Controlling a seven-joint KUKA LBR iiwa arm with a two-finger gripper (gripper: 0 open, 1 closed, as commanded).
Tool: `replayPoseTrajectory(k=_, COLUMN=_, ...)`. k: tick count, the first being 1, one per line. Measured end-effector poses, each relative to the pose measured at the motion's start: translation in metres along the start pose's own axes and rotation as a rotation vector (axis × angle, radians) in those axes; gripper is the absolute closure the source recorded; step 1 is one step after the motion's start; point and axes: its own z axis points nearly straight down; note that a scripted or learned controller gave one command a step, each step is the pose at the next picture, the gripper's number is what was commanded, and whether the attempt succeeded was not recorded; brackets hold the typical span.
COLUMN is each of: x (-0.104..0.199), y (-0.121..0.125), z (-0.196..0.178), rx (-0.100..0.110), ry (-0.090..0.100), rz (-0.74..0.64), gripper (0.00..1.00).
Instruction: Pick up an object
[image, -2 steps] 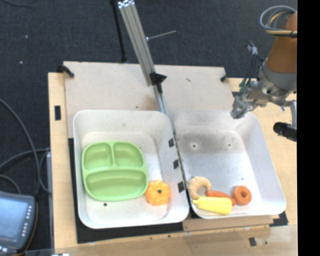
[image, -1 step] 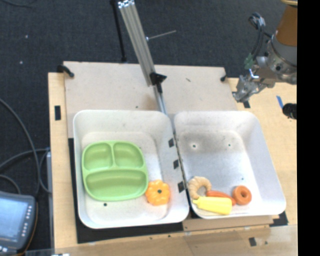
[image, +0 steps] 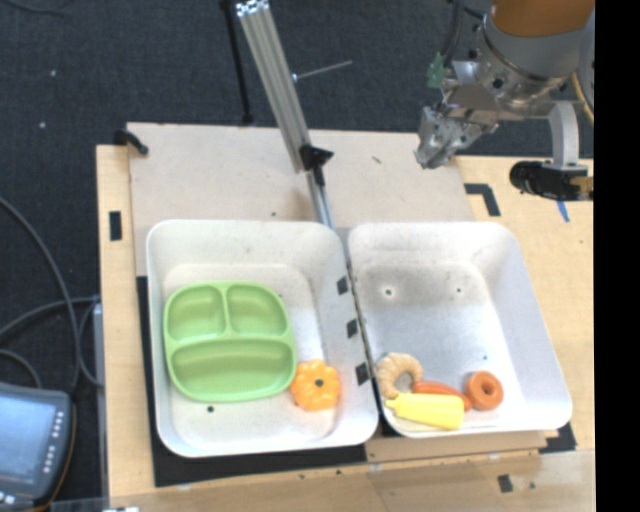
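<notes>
My gripper (image: 436, 150) hangs high above the bench, beyond the far edge of the right bin (image: 520, 330), with nothing between its fingers. In the right bin's near end lie a beige ring-shaped toy (image: 398, 371), a yellow corn-like piece (image: 430, 409), a thin orange-red piece (image: 438, 389) and an orange doughnut-like ring (image: 485, 390). The left bin (image: 165, 250) holds a green divided plate (image: 228, 340) and an orange pumpkin-like toy (image: 316, 385) by its near right corner.
A slanted aluminium post (image: 282, 90) rises from the bench behind the bins, ending near where they meet. A black fitting (image: 545, 178) sits at the right of the bench. Bare board lies behind both bins.
</notes>
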Motion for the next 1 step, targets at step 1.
replayPoseTrajectory(k=1, x=0.0899, y=0.0037, z=-0.0484, rx=0.002, ry=0.0, rz=0.001, gripper=1.0)
